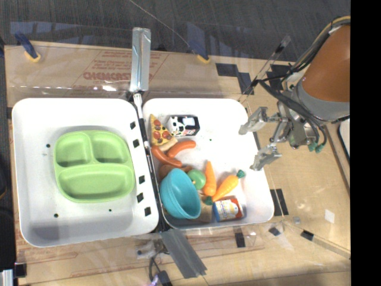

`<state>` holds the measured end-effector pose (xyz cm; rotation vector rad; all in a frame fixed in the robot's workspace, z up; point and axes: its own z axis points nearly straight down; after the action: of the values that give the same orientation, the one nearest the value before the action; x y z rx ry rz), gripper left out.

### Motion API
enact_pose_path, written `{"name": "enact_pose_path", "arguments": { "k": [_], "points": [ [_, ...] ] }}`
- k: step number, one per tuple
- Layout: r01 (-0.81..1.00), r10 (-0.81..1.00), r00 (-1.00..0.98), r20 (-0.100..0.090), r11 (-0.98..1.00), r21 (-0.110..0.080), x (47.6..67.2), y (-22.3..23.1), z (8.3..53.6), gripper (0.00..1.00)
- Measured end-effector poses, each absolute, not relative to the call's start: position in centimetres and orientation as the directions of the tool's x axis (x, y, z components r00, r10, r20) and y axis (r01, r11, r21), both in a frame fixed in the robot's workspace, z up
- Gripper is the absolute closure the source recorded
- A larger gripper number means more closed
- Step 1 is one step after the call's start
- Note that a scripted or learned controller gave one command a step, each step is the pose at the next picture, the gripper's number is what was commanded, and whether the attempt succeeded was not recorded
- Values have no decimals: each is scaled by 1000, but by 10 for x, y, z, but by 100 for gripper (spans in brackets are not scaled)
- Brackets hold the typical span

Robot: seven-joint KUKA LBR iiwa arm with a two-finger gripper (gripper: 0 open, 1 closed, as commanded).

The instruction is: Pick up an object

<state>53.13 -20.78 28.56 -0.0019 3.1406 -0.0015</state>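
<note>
Nothing has yet been picked up, as far as can be judged. The pincer (261, 140) is seen spread open with nothing between its fingers, poised over the right rim of the right bin (229, 115), near that bin's far right corner. The whole grasp and lift is therefore left to be done.

The candidate objects are gathered against the left wall and near edge of the right bin: a pizza slice (158, 130), a black-and-white cow toy (182, 124), a sausage (174, 150), a teal bowl (180, 193), two carrots (221, 185) and a small can (228, 208).

Bare floor is left in the right bin's far right part, just beside the pincer, so room for a descent is offered there. The objects lie touching or overlapping, and the left wall crowds the pizza slice. The left bin (30, 159) is occupied by a green divided plate (93, 165).
</note>
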Motion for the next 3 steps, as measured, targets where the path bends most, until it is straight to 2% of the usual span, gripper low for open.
{"name": "enact_pose_path", "arguments": {
  "k": [1, 2, 3],
  "points": [
    [301, 301, -954, 2, 954, 0, 609, -209, 206, 0],
    [482, 482, -876, 1, 876, -1, 645, -210, 135, 0],
    [473, 473, -881, -9, 881, 1, 649, -207, 149, 100]
  ]
}}
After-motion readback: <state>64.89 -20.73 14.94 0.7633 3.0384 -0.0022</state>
